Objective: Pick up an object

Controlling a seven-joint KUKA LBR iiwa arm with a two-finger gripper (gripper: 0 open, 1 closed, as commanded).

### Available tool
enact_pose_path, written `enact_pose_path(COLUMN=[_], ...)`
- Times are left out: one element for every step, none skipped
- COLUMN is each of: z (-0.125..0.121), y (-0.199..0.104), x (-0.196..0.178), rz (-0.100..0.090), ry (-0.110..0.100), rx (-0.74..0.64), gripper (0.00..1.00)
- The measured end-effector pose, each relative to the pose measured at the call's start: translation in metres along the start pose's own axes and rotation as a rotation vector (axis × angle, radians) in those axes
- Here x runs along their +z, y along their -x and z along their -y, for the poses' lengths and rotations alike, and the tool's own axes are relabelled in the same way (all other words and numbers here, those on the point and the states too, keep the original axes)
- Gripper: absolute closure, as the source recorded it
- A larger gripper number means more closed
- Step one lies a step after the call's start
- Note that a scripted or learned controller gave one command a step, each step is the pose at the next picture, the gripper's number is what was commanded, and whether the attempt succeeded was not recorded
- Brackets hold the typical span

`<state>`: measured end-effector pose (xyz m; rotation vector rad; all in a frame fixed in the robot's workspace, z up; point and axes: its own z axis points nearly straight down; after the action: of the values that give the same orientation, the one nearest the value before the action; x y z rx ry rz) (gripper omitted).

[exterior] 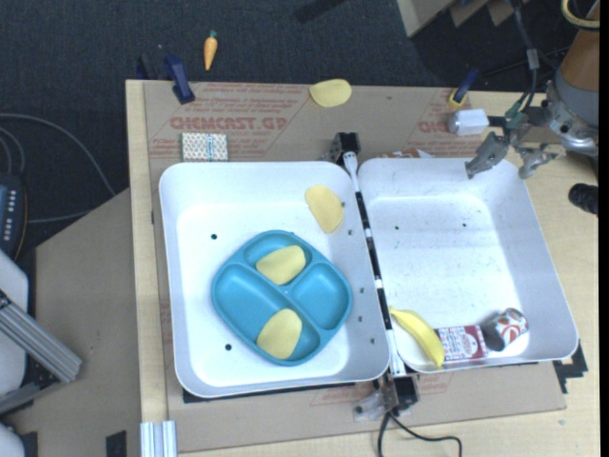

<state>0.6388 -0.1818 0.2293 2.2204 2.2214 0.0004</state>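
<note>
At the upper right, over the far corner of the right bin (533, 227), the arm reaches in with its gripper (504, 158) hanging just above the bin's rim, its two fingers (483, 157) spread apart and gripping nothing. Only the wrist end of the arm shows, at the frame's edge. Behind the bins, the brown board (257, 117) carries red print that reads roughly "CHEMCAST GP", repeated faintly on the right side; a small patterned packet (205, 146) lies on it by the left bin's far corner. Down in the right bin's near edge lie the things to pick: a banana (419, 335), yellow and curved, at the near left corner; just beside it a flat red-and-white packet (461, 343) whose lettering is too small to read; and touching that, a can (503, 328) on its side, silver with red markings. All three are well apart from the gripper. The left bin (190, 208) holds a blue divided tray (243, 298) with a yellow piece (282, 264) in one compartment and another (279, 333) in a second, plus a loose yellow piece (324, 208) near the far right corner.
</note>
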Motion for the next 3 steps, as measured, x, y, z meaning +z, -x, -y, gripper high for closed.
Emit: enact_pose_path(z=[0.01,0.088,0.123], y=[0.04,0.036,0.038], x=[0.117,0.146,0.145], rz=[-0.002,-0.007,-0.007], ry=[-0.004,-0.006,-0.003], rx=[0.0,-0.002,-0.002], gripper=[0.0,0.0,0.0])
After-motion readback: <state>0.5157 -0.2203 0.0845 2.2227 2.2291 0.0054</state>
